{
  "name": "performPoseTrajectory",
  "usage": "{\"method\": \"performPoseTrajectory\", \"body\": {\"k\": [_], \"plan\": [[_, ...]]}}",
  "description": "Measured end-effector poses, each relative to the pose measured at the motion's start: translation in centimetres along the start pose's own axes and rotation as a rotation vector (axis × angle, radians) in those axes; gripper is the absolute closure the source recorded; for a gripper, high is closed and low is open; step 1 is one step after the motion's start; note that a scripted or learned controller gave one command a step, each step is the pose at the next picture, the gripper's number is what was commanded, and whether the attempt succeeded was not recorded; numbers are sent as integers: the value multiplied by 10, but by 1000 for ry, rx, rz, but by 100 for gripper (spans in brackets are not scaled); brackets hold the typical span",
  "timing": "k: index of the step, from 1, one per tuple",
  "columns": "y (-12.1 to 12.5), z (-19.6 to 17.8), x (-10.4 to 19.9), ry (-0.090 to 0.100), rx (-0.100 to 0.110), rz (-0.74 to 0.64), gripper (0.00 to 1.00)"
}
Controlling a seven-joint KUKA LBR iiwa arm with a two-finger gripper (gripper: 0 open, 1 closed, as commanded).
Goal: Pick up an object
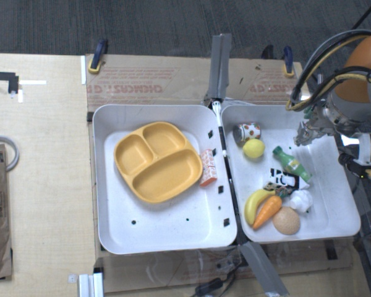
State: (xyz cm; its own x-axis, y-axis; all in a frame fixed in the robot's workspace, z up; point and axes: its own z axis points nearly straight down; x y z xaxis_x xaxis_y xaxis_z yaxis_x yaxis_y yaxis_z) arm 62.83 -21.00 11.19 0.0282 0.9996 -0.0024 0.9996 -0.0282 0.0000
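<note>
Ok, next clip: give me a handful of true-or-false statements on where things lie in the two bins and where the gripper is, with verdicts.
1. The yellow divided plate lies in the left bin. True.
2. The banana lies on the plate. False: it is in the right bin, beside the carrot.
3. The gripper is over the right bin's far right part, with nothing seen between its fingers. True.
4. The green bottle stands upright. False: it lies on its side.
5. The small orange-and-white box lies against the plate's right edge. True.
</note>
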Motion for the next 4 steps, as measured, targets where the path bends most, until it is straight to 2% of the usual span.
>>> {"method": "performPoseTrajectory", "body": {"k": [1,2,3,4], "plan": [[0,0,0,0,0,0,0],[1,-10,-1,-2,-2,-1,100],[-1,-9,-2,0,0,1,100],[-1,-9,-2,0,0,1,0]]}}
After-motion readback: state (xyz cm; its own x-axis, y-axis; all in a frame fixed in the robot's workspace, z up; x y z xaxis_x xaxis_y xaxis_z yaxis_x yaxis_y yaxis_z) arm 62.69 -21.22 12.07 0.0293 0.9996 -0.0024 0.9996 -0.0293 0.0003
